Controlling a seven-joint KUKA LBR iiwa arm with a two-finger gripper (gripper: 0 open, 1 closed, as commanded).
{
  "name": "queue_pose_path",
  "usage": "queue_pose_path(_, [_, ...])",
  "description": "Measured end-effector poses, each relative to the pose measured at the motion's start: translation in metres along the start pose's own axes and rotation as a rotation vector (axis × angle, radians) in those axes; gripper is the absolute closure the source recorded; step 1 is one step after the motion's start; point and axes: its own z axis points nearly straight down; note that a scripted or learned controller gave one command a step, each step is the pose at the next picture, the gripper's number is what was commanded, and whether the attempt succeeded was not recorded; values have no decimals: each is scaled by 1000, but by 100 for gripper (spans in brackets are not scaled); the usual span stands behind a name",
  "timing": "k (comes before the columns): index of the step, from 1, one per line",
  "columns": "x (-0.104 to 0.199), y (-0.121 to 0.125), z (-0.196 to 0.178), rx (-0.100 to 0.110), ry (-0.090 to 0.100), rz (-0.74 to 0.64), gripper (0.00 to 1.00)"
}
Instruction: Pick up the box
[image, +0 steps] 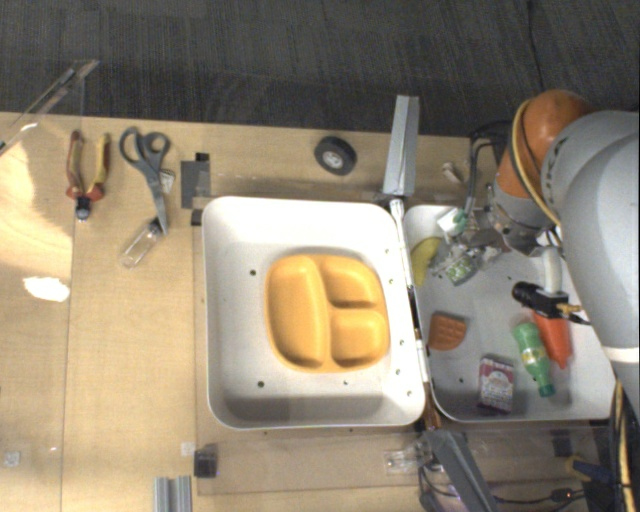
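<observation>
End effector (463, 243) hovers over the right bin's (590, 385) far corner, grip state indiscernible. Box (496, 384) lies well apart near the front rim; the adjacent green bottle (534, 357) risks a mistaken grasp.

Even, fairly bright overhead light. A glare patch whitens the bench (40, 200) at left of frame. Soft shadow pools along the lower inner wall of the left bin (310, 405). Detail is slightly soft throughout.
</observation>
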Motion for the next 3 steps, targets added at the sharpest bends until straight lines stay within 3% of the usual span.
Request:
queue_pose_path(1, [-27,-52,1,-51,-3,-18,0])
queue_pose_path(2, [19,-107,-50,-50,-1,-38,0])
queue_pose_path(3, [30,-66,1,-56,-5,-53,0])
